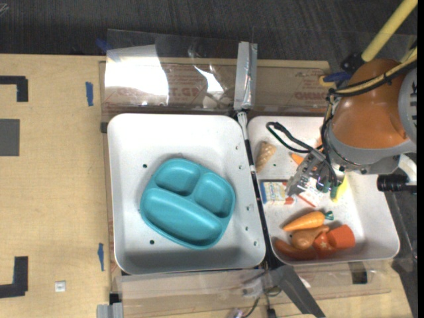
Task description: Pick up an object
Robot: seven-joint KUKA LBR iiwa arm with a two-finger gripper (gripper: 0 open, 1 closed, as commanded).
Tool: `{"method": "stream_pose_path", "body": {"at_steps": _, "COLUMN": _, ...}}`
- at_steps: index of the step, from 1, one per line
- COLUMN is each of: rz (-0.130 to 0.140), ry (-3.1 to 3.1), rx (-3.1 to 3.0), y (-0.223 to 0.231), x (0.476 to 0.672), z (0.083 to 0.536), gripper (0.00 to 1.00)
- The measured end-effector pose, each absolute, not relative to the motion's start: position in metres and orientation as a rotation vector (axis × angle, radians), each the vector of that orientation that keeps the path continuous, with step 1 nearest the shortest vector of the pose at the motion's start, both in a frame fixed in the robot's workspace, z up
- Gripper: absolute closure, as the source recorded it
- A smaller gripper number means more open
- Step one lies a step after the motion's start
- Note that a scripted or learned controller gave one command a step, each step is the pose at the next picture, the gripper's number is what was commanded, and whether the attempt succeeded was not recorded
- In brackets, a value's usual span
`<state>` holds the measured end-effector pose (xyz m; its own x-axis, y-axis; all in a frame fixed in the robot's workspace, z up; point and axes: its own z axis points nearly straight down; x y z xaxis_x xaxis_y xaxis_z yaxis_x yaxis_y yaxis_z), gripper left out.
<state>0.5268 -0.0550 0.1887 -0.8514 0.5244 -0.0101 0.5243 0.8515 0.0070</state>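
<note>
Right now my gripper (311, 177) hangs over the right white bin (377, 244); its state I cannot tell. Toward the near wall lies a plastic orange carrot (305, 221), long axis crosswise.

Lighting: bright, even, from overhead. Glare: strong white reflection on the clear plastic sheet (172, 78) at twelve o'clock; soft sheen on the left bin (132, 151) floor. Shadows: soft, short, beneath the teal tray (187, 202) toward six o'clock. Focus: moderate; small items in the right bin (377, 244) at three o'clock blur together. Dark floor at twelve o'clock shows grain.
</note>
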Motion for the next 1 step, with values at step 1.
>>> {"method": "stream_pose_path", "body": {"at_steps": 1, "rz": 0.007, "ry": 2.967, "rx": 1.0, "y": -0.0095, "x": 0.5826, "z": 0.2632, "gripper": 1.0}}
